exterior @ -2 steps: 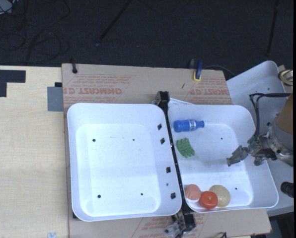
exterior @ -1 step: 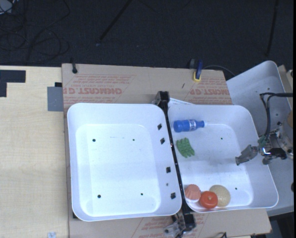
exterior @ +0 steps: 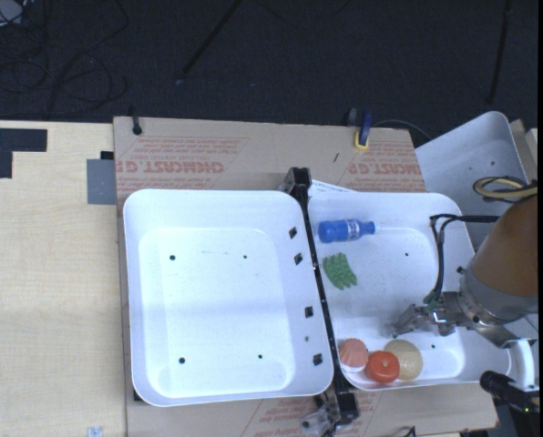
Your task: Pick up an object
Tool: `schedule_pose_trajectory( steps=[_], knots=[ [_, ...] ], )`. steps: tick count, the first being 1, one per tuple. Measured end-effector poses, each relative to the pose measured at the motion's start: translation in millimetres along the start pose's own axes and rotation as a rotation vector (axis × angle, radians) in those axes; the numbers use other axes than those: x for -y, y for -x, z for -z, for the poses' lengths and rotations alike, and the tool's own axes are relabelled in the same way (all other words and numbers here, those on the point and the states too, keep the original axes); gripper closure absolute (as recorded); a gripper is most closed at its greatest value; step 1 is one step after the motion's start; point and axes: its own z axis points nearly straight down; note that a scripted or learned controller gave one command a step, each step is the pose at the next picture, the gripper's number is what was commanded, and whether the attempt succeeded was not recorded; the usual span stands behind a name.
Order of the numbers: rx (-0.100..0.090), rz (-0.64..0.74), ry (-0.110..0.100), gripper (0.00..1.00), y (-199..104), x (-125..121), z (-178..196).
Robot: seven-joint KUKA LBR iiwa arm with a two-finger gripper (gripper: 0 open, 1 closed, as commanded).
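The right bin (exterior: 417, 244) holds a blue bottle (exterior: 345, 230) lying on its side near the far wall. A small green ribbed piece (exterior: 339, 270) lies just below it. At the near edge sit a pink and white round piece (exterior: 353, 353), a red round object (exterior: 383, 366) and a tan ball (exterior: 404, 357), close together. My gripper (exterior: 426, 320) hangs low over the right bin's right part, just above and right of the tan ball. Nothing shows in its grasp. The arm's orange band (exterior: 517, 253) rises behind it.
The left bin (exterior: 217, 299) lies beside the right one, with a black clip-lined divider (exterior: 312, 289) where they meet. Cardboard (exterior: 253, 157) lies under both bins. A white panel with a yellow cable (exterior: 499, 187) stands at the far right.
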Motion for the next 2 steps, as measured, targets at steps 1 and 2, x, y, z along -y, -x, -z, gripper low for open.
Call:
schedule_pose_trajectory(
  steps=[1, 2],
  knots=[
    [0.007, 0.000, 0.010, 0.00, 34.6, -2.0, 51.4],
    [0.003, -0.002, 0.006, 1.00, 33.4, -1.6, 58.6]
  ],
)
